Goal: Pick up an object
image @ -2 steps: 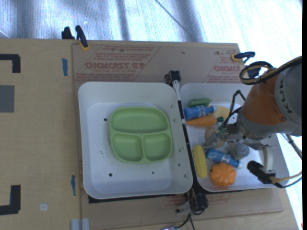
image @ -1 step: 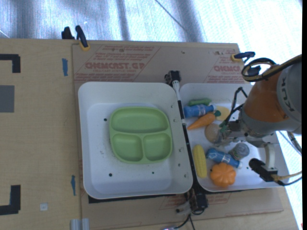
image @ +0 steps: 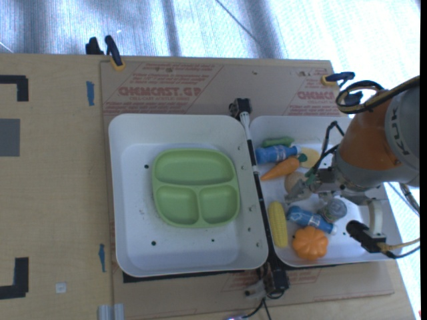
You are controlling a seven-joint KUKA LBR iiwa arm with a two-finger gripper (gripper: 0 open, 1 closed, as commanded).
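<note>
A: Hovering low over the right bin point(image: 393, 245), the gripper point(image: 308, 185) sits among the toy food, so I judge this to be the reach-in step, before any grasp is made.

B: Which object is it after?

A: Hard to say. Its metal tip is nearest a pale rounded item point(image: 291, 181), just below the carrot point(image: 280, 168). A blue bottle point(image: 275, 154) and a green piece point(image: 277, 141) lie farther up the bin; a corn cob point(image: 277, 223), a second blue item point(image: 309, 219) and an orange pumpkin point(image: 311, 243) lie below.

B: And the fingers?

A: I cannot tell whether they are apart or together; the wrist and cabling hide much of them. Nothing is visibly held between them.

B: The left bin point(image: 127, 179)?

A: It carries a green divided plate point(image: 196, 187), well apart from the arm point(image: 380, 145).

B: So what does the next move call for?

A: In my view, settling on one item, straddling it squarely and lifting straight up. The pieces are crowded, so a neighbour could get nudged or the pick could slip.
</note>
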